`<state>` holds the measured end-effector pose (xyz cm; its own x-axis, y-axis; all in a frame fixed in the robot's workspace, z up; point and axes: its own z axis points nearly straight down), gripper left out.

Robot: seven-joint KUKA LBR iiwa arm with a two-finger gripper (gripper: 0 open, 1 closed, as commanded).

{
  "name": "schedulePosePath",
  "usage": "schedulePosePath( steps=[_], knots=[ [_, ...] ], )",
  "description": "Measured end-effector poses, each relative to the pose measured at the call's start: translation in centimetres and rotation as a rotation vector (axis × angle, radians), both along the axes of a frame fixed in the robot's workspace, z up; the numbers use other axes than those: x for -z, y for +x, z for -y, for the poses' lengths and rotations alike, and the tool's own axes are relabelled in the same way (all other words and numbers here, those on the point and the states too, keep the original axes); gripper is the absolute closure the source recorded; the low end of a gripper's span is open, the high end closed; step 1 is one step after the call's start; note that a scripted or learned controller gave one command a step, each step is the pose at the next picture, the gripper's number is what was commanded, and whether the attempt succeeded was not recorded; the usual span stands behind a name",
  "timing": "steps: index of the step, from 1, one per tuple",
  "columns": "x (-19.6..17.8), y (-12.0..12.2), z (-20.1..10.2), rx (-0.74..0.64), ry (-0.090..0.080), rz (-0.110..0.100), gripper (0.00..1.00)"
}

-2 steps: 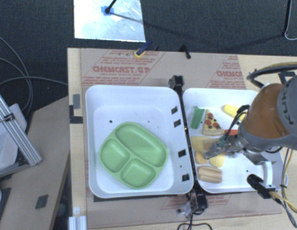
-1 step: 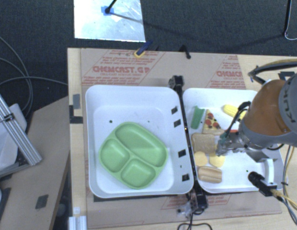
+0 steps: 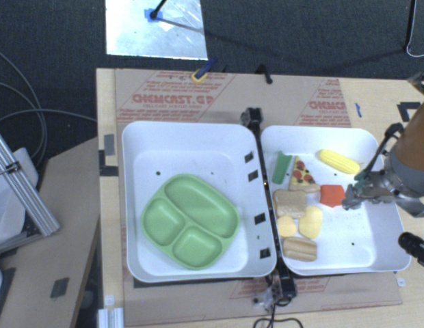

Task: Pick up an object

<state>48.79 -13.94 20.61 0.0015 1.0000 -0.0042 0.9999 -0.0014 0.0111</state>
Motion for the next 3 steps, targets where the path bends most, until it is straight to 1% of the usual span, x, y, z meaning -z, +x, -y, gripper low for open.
schedulePosePath(
  steps=[1,2,3],
  knots=[
    [0.6,-0.1,-0.2,-0.002,0.004,-0.008,0.0],
    [12.7,1.1,-3.4,-0.007,0.006,-0.013,0.0],
    [11.1,1.3,-3.2,-0.005,0.004,-0.007,1.0]
  ],
)
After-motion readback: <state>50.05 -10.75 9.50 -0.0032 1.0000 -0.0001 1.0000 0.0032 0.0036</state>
